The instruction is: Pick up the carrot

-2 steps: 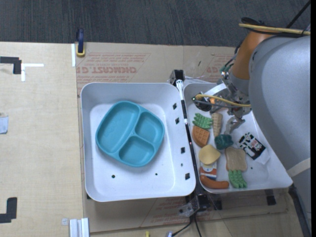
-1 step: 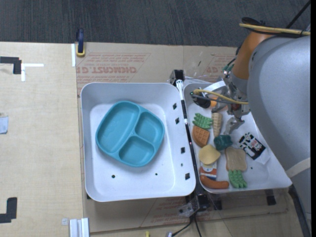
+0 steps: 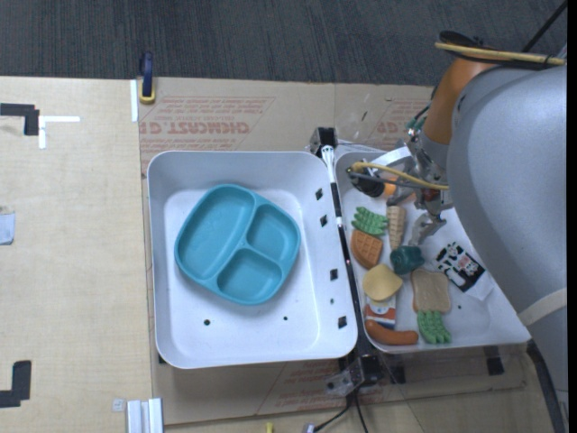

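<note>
Bench [image 3: 72, 269]: pale wood-tone surface, with printed cardboard lying under both bins.

Left bin [image 3: 180, 332]: shallow, white, square with rounded corners; sits left of the right bin, their inner rims touching.

Plate [image 3: 237, 244]: teal, three compartments, lying flat near the middle of the left bin, set slightly askew.

Right bin [image 3: 469, 327]: shallow, white, holding a crowd of toy food; its right part is covered by the arm.

Carrot [image 3: 367, 239]: orange body with green leafy top, lying in the left part of the right bin, greens pointing toward the far rim; just beside the bin's left wall, apart from the gripper.

Yellow piece [image 3: 381, 283]: rounded, pale yellow, just below the carrot.

Sausage [image 3: 393, 336]: reddish-orange, lying along the near rim of the right bin.

Teal piece [image 3: 407, 259]: small, dark teal, near the bin's middle.

Bread slice [image 3: 431, 291]: tan, flat, below the teal piece.

Green piece [image 3: 434, 327]: ridged, green, at the near edge beside the bread slice.

Black-and-white item [image 3: 461, 266]: small, lying by the arm's edge.

Gripper [image 3: 427, 216]: low over the upper middle of the right bin, right of the carrot; nothing seen between its fingers, and whether they are apart or together cannot be told.

Arm [image 3: 514, 161]: large grey body with orange band, entering from the right.
</note>
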{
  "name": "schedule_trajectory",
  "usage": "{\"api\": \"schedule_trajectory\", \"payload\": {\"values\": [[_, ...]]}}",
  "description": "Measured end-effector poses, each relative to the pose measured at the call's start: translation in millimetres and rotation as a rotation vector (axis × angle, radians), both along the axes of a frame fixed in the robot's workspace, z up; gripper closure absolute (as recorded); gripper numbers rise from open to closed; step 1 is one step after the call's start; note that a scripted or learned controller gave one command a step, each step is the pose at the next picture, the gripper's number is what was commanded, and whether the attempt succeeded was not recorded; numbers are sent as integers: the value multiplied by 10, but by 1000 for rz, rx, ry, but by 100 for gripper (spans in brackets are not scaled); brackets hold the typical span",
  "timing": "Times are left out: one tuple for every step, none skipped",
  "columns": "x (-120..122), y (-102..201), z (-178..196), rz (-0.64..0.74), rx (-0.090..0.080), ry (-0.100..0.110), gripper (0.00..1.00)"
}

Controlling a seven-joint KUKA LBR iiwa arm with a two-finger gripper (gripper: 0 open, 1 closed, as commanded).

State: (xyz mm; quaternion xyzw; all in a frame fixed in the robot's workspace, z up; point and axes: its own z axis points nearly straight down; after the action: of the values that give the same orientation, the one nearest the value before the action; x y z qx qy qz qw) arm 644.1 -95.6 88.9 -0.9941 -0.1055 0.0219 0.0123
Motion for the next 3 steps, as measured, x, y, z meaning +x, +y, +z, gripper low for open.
{"api": "schedule_trajectory", "payload": {"values": [[3, -19, 0, -5, 3, -1, 0], [8, -13, 0, 17, -3, 1, 0], [42, -15, 92, 22, -11, -19, 100]]}}
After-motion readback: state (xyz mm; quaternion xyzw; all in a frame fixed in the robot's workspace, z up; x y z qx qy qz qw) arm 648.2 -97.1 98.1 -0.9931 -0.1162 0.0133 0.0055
